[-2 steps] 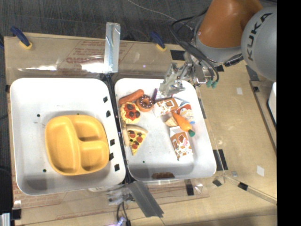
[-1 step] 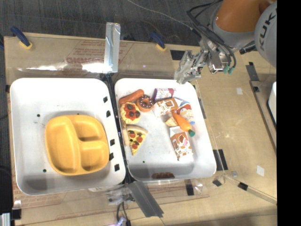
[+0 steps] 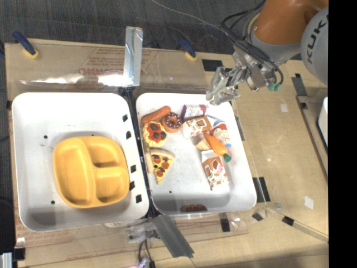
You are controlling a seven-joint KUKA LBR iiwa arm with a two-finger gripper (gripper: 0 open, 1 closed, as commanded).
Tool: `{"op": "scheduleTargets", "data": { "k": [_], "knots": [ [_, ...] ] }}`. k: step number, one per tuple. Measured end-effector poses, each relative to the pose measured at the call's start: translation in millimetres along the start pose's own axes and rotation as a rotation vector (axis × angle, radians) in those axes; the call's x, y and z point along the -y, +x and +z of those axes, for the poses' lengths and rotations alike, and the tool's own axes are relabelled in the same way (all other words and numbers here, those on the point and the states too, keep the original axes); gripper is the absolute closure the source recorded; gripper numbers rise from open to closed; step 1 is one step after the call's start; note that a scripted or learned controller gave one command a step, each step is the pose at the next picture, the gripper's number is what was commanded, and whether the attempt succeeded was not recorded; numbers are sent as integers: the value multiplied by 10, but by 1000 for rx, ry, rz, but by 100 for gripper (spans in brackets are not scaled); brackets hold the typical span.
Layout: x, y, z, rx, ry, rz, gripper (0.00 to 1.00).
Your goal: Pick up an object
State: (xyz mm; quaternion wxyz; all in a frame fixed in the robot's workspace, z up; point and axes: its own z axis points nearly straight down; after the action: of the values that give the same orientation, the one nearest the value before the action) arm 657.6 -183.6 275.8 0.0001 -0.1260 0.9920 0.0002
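The gripper (image 3: 223,91) hangs over the far right corner of the right bin (image 3: 184,197), fingers spread and nothing between them. Toy food sits in that bin: a carrot (image 3: 216,144) near its middle, a pizza slice (image 3: 160,164) towards its left wall. The left bin (image 3: 30,110) beside it holds a yellow tray (image 3: 89,171).

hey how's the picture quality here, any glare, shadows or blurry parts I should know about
Camera view: bright glare on the clear sheet behind the left bin; soft shadows along that bin's near wall; the yellow divided tray and toy food are fairly sharp; the tool looks slightly blurred above the right bin's far corner; the upper background is dark.
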Motion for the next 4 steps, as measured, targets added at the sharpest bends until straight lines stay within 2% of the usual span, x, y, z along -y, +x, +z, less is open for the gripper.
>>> {"op": "scheduleTargets", "data": {
  "k": [1, 2, 3, 4],
  "knots": [
    [-535, -140, 12, 1, -1, -53, 100],
    [-117, 10, -139, 2, 3, 20, 100],
    [-139, -43, -166, 6, 3, -118, 100],
    [-553, 173, 178, -1, -2, -323, 100]
  ]
}}
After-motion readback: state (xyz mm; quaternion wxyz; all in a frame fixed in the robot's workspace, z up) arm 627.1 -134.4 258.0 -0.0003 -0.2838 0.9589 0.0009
